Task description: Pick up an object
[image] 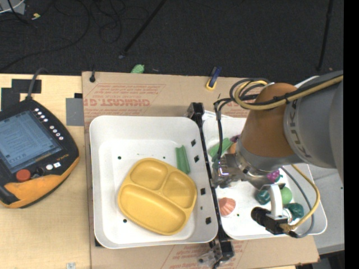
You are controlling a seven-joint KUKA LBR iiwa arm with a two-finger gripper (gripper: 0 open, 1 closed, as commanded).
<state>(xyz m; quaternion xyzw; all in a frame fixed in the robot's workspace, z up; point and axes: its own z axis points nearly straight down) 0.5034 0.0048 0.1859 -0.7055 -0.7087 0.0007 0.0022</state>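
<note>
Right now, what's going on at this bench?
A robot arm reaches in from the right and hangs low over the right bin, above a cluster of small toys: an orange shell-like piece, green and teal bits and something purple. The arm's bulk hides its gripper, so I cannot tell whether anything is grasped. The left bin holds a yellow divided tray and a green stick, both untouched.

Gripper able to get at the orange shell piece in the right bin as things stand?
Probably yes. The orange shell piece lies alone on bare floor of the right bin, near the divider, nothing on top. The arm hangs just above and to its right. The bin wall close by may crowd the approach.
</note>
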